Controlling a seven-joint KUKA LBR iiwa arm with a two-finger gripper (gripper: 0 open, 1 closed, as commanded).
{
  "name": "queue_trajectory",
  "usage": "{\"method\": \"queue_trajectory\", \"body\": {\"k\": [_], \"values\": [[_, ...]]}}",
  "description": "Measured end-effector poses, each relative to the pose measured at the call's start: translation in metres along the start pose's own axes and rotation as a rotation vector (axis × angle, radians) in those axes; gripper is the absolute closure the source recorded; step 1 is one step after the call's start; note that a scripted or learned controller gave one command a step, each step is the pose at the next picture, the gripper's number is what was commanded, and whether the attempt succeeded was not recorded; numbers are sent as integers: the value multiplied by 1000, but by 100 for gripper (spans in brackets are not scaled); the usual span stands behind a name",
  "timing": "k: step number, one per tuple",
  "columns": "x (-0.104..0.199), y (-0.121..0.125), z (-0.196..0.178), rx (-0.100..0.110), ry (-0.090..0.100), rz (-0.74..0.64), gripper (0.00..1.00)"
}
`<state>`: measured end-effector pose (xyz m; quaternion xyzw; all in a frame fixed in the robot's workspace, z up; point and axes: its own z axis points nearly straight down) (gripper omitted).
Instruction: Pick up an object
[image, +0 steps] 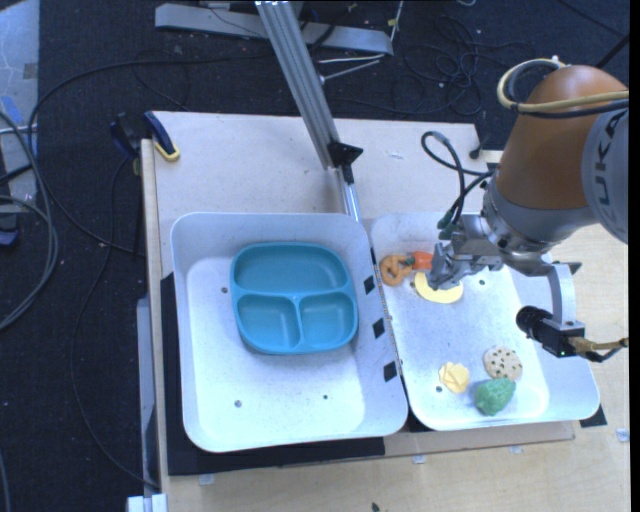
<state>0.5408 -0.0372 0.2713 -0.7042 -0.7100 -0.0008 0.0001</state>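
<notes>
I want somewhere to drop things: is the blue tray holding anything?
Empty. The blue tray in the left bin shows three bare compartments.

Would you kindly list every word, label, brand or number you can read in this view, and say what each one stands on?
"UK": large letters on the grey casing of the arm, cut off at the picture's right edge, so the word is incomplete.
I can make out no other lettering: the blue tray, the white bins and the small items in the right bin carry no readable text.
</notes>
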Motion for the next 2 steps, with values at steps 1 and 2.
{"method": "queue_trajectory", "body": {"k": [1,2], "values": [[59,4,3,1,0,0,100],[106,17,24,3,-1,1,100]]}}
